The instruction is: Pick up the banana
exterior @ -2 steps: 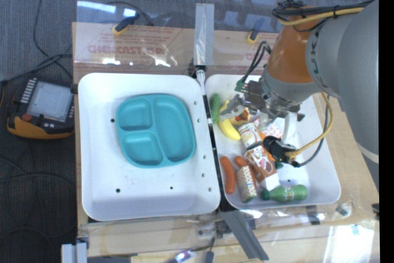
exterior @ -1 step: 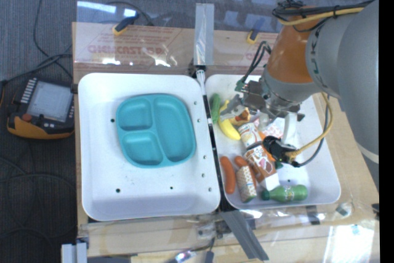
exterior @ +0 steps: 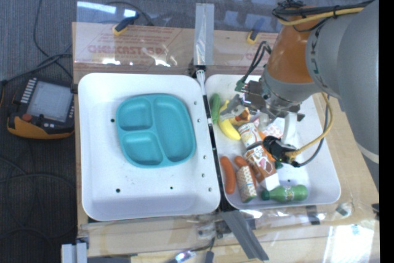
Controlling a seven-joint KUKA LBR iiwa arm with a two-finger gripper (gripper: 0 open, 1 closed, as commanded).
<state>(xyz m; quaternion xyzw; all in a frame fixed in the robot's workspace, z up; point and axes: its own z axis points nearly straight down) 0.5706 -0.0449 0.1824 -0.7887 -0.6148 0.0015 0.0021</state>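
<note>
The banana (exterior: 229, 128) is small and yellow. It lies in the right bin (exterior: 326, 175) near that bin's left wall, just below a green vegetable (exterior: 215, 106). My gripper (exterior: 239, 105) hangs low over the upper middle of the right bin, just above and to the right of the banana. The grey arm with its orange band reaches in from the right and hides the bin's upper right part. I see nothing held in the gripper.
Packed below the banana are a small labelled can (exterior: 251, 132), a red-and-white packet (exterior: 263, 161), a red sausage (exterior: 228, 174), a brown can (exterior: 245, 182) and a green bottle (exterior: 287, 194). The left bin (exterior: 98, 188) holds a teal divided plate (exterior: 154, 129).
</note>
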